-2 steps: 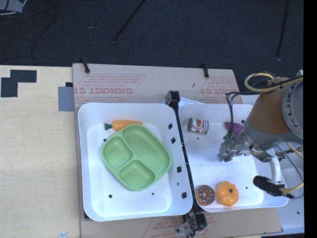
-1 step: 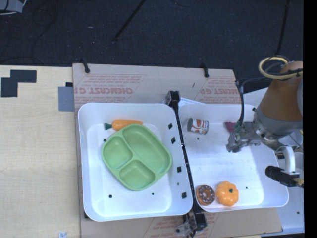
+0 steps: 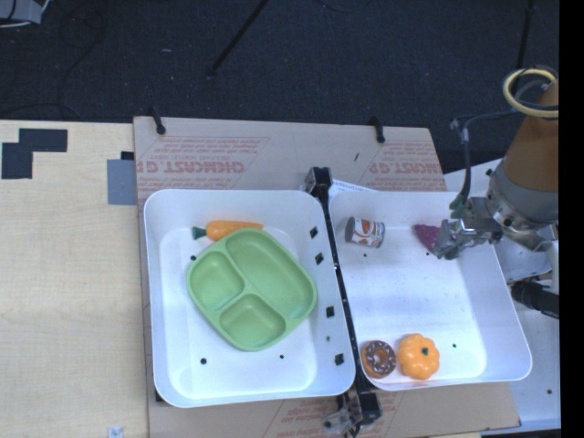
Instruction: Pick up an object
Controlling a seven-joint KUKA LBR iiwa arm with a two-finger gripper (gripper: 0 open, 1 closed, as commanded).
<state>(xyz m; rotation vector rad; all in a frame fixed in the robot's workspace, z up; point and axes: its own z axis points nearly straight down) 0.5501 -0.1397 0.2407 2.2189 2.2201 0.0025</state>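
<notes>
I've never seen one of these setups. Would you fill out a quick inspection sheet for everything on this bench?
Surface: two white bins, left bin and right bin, on cardboard.
Job's things: green divided plate and carrot in the left bin; small can, purple piece, donut and orange pumpkin in the right bin.
Clutter: nothing seen.
Grippers: gripper low at the right bin's far right, beside the purple piece; fingers unclear.
Cables: cable by the arm.
Surroundings: dark floor, wooden tabletop.
</notes>
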